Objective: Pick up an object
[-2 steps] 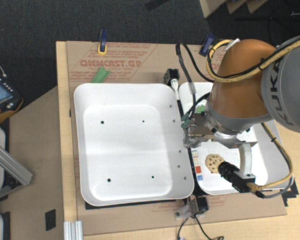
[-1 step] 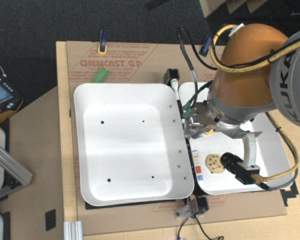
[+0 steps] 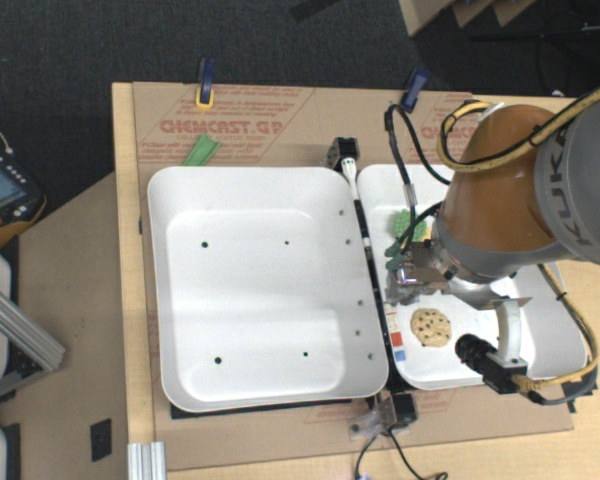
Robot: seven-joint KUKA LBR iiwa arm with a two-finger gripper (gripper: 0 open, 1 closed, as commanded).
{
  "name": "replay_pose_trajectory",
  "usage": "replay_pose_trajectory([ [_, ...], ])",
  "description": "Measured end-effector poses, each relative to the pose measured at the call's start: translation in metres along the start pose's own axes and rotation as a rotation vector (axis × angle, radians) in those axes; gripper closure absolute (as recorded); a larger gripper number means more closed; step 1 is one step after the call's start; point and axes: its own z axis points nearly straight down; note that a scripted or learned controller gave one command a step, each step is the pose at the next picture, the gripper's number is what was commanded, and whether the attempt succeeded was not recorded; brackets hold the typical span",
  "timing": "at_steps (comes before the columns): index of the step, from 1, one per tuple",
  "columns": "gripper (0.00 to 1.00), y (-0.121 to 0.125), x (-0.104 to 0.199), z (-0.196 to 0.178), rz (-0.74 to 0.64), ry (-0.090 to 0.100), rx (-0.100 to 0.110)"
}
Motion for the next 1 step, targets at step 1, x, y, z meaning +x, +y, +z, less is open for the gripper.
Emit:
replay_pose_trajectory([
  [1,1.0,0.0011,-0.0728,0.0199,0.002,0.0,-0.005],
])
